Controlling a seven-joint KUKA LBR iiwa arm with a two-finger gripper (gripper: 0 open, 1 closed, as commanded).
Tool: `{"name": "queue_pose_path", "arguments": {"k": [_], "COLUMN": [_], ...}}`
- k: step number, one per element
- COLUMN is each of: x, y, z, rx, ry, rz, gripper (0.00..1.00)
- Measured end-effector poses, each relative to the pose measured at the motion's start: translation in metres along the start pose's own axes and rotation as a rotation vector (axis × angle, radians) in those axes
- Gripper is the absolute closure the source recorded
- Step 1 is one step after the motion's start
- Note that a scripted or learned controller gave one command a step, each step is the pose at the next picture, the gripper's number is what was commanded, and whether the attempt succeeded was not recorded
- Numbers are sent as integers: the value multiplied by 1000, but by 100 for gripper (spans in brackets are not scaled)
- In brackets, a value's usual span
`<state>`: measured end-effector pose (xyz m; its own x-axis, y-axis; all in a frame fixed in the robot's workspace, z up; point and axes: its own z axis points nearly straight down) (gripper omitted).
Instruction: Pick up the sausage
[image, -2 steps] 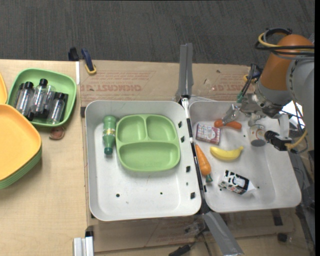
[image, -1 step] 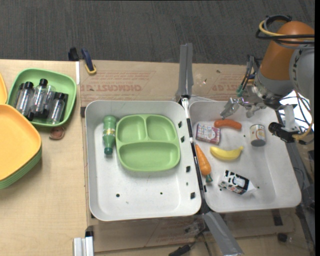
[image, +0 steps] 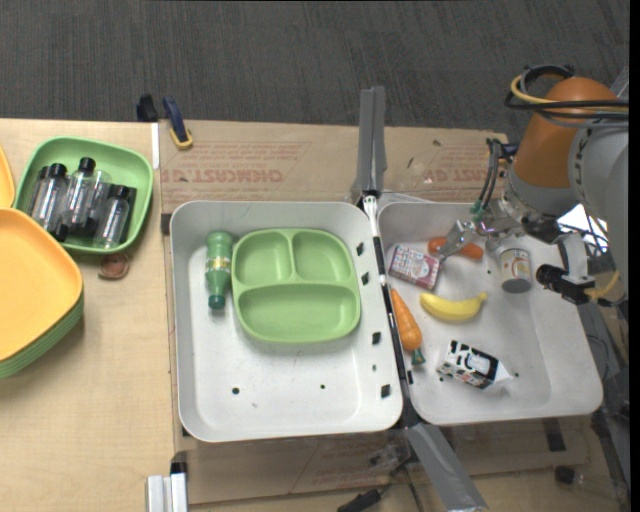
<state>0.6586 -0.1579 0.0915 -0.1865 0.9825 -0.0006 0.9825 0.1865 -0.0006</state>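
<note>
The sausage (image: 440, 245) is a short orange-red piece lying at the back of the right bin (image: 560, 390), just right of a pink packet (image: 413, 265). My gripper (image: 463, 238) is down in that bin, right over the sausage's middle, so the sausage's ends show on either side of it. The metal tip hides the contact, and I cannot make out whether anything is gripped. The arm comes in from the right, with its orange band above the wrist.
The right bin also holds a banana (image: 453, 305), a carrot (image: 405, 320) by the left wall, a small can (image: 514, 266) and a black-and-white packet (image: 472, 365). In the left bin (image: 270, 400) are a green divided plate (image: 295, 283) and a green bottle (image: 218, 268).
</note>
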Motion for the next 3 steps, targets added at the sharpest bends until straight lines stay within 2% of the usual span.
{"name": "queue_pose_path", "arguments": {"k": [1, 2, 3], "x": [34, 32, 102], "y": [7, 5, 20], "z": [-1, -9, -180], "rx": [-1, 5, 0], "ry": [0, 2, -1], "rz": [-149, -145, 8], "gripper": [0, 100, 100]}}
